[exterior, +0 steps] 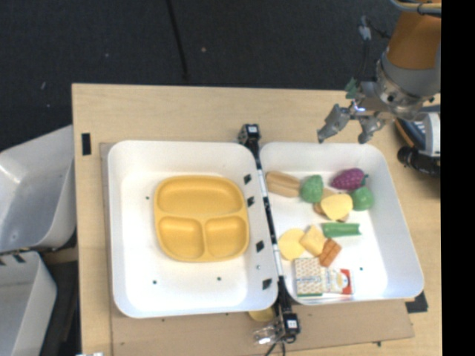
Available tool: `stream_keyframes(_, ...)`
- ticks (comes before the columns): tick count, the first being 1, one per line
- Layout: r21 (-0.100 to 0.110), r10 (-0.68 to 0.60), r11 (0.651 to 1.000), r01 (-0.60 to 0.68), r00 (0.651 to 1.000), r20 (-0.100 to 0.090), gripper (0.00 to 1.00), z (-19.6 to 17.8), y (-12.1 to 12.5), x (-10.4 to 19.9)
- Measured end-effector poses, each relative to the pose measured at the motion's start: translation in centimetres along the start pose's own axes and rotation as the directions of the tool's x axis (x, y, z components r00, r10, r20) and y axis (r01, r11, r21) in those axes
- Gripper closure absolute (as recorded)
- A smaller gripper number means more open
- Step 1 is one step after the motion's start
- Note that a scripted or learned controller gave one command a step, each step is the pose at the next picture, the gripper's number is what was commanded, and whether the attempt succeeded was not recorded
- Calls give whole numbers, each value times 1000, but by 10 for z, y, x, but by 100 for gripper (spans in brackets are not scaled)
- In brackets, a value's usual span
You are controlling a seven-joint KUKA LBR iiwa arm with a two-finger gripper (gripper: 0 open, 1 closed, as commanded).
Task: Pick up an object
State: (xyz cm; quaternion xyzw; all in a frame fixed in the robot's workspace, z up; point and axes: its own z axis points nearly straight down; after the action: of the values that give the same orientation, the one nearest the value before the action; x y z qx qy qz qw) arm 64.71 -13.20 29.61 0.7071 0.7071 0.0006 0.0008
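The right bin (393,258) holds a heap of toy food: a tan roll (282,184), a green vegetable (312,189), purple grapes (349,178), a small green piece (363,198), a yellow fruit (336,206), a green bean (341,229), two yellow chunks (292,243), an orange piece (330,253) and a white carton (321,280). My gripper (349,130) hangs above the bin's far rim, beyond the grapes. It is open, its fingers spread with nothing between them.
The left bin (133,273) holds a yellow divided plate (200,217). A black-clipped ridge (261,213) separates the two bins. The wooden bench (185,110) extends behind them. White containers (30,191) sit off the bench at the left.
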Motion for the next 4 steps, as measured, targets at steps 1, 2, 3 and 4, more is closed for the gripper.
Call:
stream_keyframes(1,4,-9,1000,9,1000,-3,0,22,-34,91)
stream_keyframes(2,13,-7,1000,7,1000,-3,0,100,-81,164)
stream_keyframes(3,-1,7,1000,-7,1000,-1,100,84,-77,158)
stream_keyframes(4,-1,-3,1000,3,1000,-1,100,-33,-136,217)
